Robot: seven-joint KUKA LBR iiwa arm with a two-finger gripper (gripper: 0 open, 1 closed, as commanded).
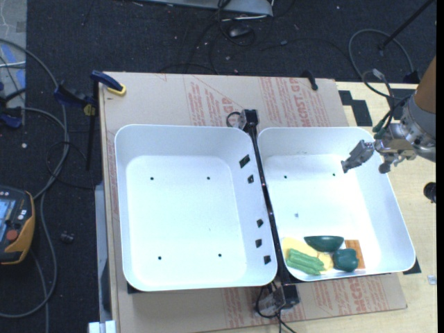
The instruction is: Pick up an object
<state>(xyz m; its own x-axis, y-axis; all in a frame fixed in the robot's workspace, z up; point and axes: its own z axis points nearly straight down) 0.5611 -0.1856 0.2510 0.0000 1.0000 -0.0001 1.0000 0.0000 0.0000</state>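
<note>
Nearest the camera, a small heap of objects sits bunched in the front corner of the right bin (pixel 388 207): a green ridged piece (pixel 303 261) lying on a yellow one (pixel 297 246), a dark green bowl-like shape (pixel 324 242) just behind, a teal lump (pixel 345 259) beside it and an orange block (pixel 354 246) against the front wall. They touch or overlap, probably because the bin's sloping sides let loose things slide together there, which would make singling one out harder. None of them is lifted; any could serve as the object to pick up. To the left, across the dark divider, the left bin (pixel 132 207) lies on the same cardboard-covered worktop (pixel 180 92). Farther back, the arm (pixel 427 99) reaches in from the right, and its jaws (pixel 357 156) hang over the far right part of the right bin, well apart from the heap. Nothing is between them; whether they are wide or narrow cannot be told from this angle. By this reading the pick has not begun, and a move toward the front corner would be needed first. Beyond the worktop, cables (pixel 41 137) trail over dark floor.
</note>
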